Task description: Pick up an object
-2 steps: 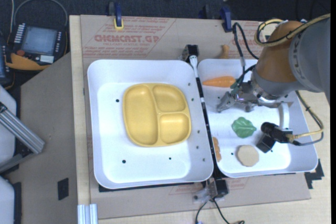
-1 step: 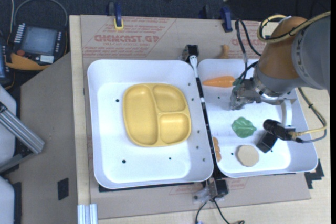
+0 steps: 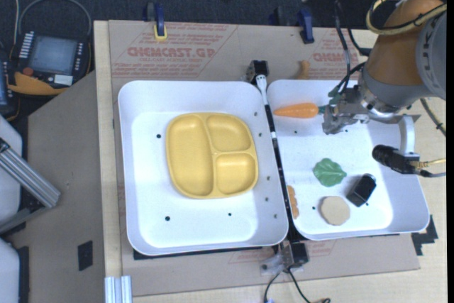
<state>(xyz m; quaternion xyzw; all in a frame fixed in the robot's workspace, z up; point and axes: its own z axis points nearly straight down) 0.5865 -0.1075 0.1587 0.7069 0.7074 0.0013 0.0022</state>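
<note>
Counter [image 3: 213,53] carries two shallow white bins side by side on a brown board. Left bin [image 3: 142,174] holds a yellow divided plate [image 3: 211,154] with three compartments, sitting roughly mid-bin.

Right bin [image 3: 404,213] holds the loose items. Orange carrot [image 3: 296,111] lies flat near the bin's far left corner, long axis running left to right. Green leafy piece [image 3: 329,172] sits around mid-bin. Black block [image 3: 361,189] lies just right of and slightly nearer than the green piece, tilted. Round tan piece [image 3: 334,210] rests near the front wall, just beside the black block's near-left corner. A small orange sliver [image 3: 292,201] lies against the bin's left wall.

Arm [image 3: 404,46] reaches in from the right, grey with orange housing above the wrist. Hand [image 3: 340,117] hangs over the far part of the right bin, just right of the carrot's right-hand tip. Carrot and hand look very close, possibly touching at that tip; can't settle which from this angle. Nothing visibly between the fingers. Whether the hand is spread or closed, I can't tell; the wrist body hides the tips.
</note>
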